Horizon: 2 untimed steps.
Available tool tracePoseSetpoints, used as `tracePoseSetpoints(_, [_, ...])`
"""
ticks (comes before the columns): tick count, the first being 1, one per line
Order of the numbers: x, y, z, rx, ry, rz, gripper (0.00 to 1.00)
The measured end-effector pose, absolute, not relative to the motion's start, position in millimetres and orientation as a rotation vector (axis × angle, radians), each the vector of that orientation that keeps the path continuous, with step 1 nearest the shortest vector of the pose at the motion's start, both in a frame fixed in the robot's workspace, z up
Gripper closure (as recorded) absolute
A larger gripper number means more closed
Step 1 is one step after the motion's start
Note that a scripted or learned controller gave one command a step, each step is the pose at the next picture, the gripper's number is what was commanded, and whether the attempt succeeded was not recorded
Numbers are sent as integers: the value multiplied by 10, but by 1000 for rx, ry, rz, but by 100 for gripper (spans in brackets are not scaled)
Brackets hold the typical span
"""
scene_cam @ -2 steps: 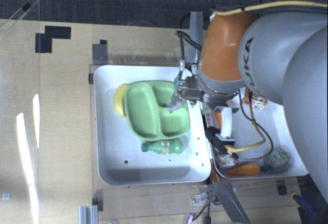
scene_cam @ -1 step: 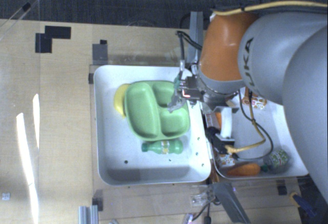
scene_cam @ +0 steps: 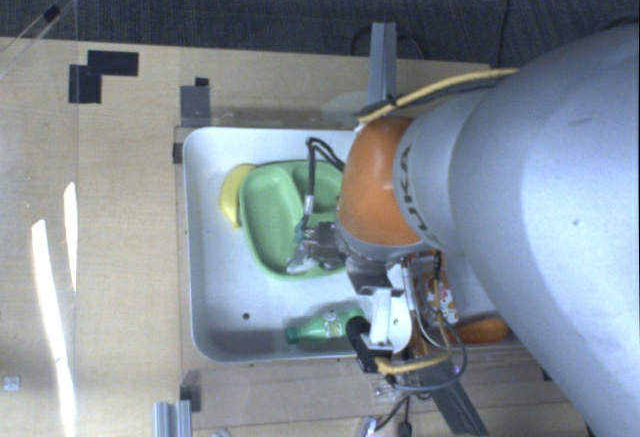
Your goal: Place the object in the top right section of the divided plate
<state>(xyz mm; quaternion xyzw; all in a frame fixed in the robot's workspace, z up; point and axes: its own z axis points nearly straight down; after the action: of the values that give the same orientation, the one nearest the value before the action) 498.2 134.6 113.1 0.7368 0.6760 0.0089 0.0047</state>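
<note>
pale green plastic, the divided plate, lies in the left white bin, with something yellow tucked against its left edge, partly under it. the arm reaches in from the right and hangs over the plate's right part, its orange band hiding most of that side; likely it is placed there because the target section lies below. the gripper shows as grey metal touching or just above the plate's near right rim. cannot tell whether it is spread or pressed together, nor whether anything sits between. a green bottle lies on its side near the bin's near wall, apart from the gripper, toward the near side; it may be the object, though that is a judgement. an orange thing peeks out under the arm to the right.
</note>
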Motion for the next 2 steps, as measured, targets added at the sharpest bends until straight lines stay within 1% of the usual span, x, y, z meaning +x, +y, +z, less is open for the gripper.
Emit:
tracePoseSetpoints(1, [5070, 1108, 1851, 2038, 2387, 8, 0])
tracePoseSetpoints(2, [5087, 1109, 1954, 2039, 2383, 13, 100])
